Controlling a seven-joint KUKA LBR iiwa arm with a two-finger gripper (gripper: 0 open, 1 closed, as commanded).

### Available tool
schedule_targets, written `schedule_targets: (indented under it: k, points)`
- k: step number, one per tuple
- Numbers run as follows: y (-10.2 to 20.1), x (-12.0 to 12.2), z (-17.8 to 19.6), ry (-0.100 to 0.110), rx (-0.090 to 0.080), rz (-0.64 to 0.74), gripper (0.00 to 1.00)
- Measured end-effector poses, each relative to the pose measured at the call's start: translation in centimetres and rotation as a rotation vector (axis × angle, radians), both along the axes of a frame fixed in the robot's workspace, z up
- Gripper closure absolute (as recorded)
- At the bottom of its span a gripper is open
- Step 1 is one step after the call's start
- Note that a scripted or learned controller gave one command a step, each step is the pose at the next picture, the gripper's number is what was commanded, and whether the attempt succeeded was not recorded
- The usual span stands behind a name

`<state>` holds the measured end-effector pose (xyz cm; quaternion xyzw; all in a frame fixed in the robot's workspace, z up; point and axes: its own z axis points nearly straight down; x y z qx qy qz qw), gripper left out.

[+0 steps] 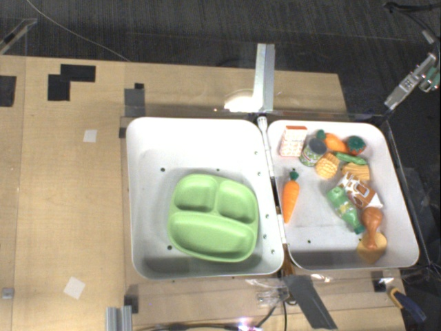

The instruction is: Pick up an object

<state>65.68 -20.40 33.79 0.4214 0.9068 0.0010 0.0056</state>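
The gripper (422,80) hung at the upper right corner of the view, outside the right bin (406,254) and beyond its far corner; whether it was wide or narrow could not be told. The objects lay well apart from it inside that bin: a carrot (291,194) by the left wall, a pink box (293,142) and a small can (313,150) at the far end. The left bin (148,164) bore a green divided plate (213,216).
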Motion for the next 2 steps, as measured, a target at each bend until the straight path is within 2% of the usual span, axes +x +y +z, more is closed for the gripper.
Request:
schedule_targets:
  k: [1, 2]
  points:
    - [-0.07, 0.87, 2.07, 0.000, 0.002, -0.157, 1.00]
    - [-0.07, 1.34, 2.65, 0.000, 0.002, -0.205, 1.00]
